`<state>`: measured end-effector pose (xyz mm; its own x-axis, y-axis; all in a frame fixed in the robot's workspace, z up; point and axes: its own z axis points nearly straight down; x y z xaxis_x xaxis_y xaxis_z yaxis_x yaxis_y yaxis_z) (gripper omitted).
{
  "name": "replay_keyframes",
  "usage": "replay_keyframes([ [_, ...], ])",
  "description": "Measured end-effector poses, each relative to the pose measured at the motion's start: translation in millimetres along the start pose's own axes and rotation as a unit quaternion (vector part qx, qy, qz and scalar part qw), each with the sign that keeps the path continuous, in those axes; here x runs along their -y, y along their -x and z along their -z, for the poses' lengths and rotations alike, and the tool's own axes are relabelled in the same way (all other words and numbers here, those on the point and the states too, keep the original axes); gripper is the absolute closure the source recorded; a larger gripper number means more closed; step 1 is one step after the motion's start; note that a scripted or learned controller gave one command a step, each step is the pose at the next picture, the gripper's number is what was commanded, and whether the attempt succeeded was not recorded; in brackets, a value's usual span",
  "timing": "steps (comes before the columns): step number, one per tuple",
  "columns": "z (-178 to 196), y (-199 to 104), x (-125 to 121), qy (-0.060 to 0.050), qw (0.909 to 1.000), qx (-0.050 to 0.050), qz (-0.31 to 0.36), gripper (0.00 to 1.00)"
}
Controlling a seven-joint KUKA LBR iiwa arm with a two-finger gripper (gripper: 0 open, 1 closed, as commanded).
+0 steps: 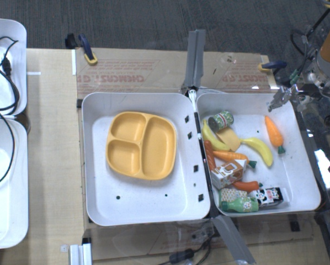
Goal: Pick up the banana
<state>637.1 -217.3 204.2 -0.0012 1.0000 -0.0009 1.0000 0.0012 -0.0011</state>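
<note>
While the gripper [279,98] hangs at the right bin's [303,173] far right corner, you can't tell its state at this size; nothing visible in it.

Nearest item to it: an orange carrot [273,132] just below, lying apart from the rest. The banana [260,149] lies left of the carrot, mid-bin, curved, one end toward a yellow wedge [229,139], the other toward open floor. A second curved yellow piece [211,136] sits against the left wall under a green can [221,119]; could be another banana, so check which one you're targeting.

Handling, my read: probably a light, stiff, smooth plastic toy. Curved skin will slip if pinched along its length. Take it across the thick middle, jaws square to the curve. The right-hand end has clear floor around it, so approach from there.

Rest of the right bin: a smaller carrot [230,155] touching the banana's left end, a carton [229,173], another small carrot [246,186], a green bottle [240,205], and a black-and-white box [270,196] along the near wall.

Left bin [99,197] holds one yellow divided plate [141,145], three compartments, nothing in them.
</note>
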Motion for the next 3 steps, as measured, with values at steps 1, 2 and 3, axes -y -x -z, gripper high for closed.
replay_keyframes([
  [1,-92,-29,44,0.012,0.9996,0.004,-0.024,0.0],
  [2,-114,-66,104,-0.001,0.9945,0.0,-0.105,0.0],
  [3,-105,-65,105,-0.002,0.9943,-0.001,-0.107,1.0],
])
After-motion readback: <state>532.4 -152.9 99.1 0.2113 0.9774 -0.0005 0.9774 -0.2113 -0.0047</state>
